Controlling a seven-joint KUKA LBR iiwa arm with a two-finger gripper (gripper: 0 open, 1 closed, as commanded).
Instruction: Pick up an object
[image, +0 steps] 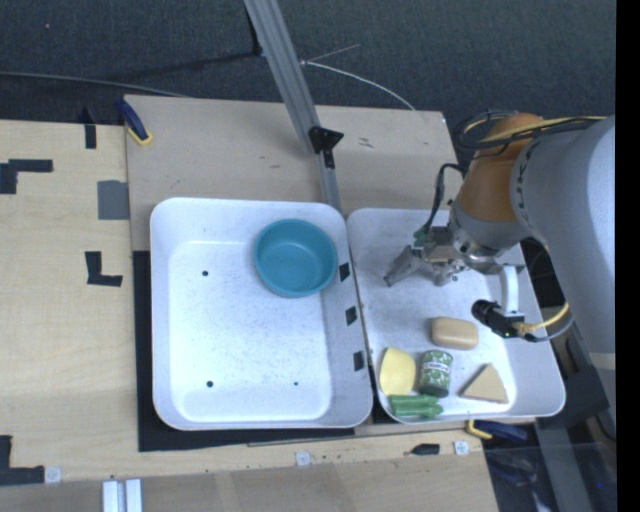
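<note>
My gripper (420, 274) hangs over the upper middle of the right bin (385, 232), its two grey fingers spread open with nothing between them. Below it lies a tan oval block (454, 332). Along the bin's front edge sit a yellow piece (397, 372), a small green can (435, 372), a green stick-like item (415, 405) and a tan wedge (485, 385). A blue bowl (295, 257) stands at the top of the left bin (165, 300).
A slanted metal pole (290, 80) ends at a black clamp just above the gap between the bins. The arm's grey body and orange band (495, 190) cover the right bin's upper right side. A black cable (520, 325) loops by its right wall.
</note>
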